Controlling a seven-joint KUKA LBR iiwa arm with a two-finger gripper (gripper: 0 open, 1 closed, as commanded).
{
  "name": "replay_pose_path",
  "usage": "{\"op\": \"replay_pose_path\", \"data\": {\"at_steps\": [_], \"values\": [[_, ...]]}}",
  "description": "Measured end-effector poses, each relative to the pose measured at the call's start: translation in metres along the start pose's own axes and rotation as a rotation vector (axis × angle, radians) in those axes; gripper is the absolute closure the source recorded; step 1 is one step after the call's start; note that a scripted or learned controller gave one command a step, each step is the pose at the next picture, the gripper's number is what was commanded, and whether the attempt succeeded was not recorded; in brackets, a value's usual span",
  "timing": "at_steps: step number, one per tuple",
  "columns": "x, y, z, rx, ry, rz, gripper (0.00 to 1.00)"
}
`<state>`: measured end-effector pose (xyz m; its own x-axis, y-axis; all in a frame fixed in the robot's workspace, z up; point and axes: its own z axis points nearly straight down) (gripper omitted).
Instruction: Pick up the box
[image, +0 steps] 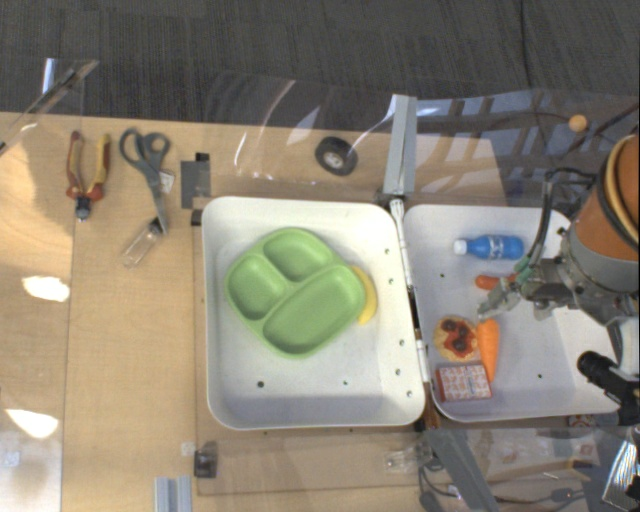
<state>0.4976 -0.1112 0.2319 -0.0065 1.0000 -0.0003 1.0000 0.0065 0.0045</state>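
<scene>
Near the right bin's front edge, below the carrot (488, 346): lower squarely over the box (463, 382), pincer (505, 293) grip impossible to tell, avoiding bin wall (428, 385).

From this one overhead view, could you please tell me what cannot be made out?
- Gripper: too small and blurred to read, over the right bin.
- Box: its printing is too small to read.
- Yellow item: mostly hidden under the green divided plate; its identity is unclear.
- Arm: cut off by the right edge.
</scene>
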Motion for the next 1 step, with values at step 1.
{"op": "replay_pose_path", "data": {"at_steps": [1], "values": [[-0.0194, 0.0387, 0.066, 0.001, 0.0, -0.17, 0.0]]}}
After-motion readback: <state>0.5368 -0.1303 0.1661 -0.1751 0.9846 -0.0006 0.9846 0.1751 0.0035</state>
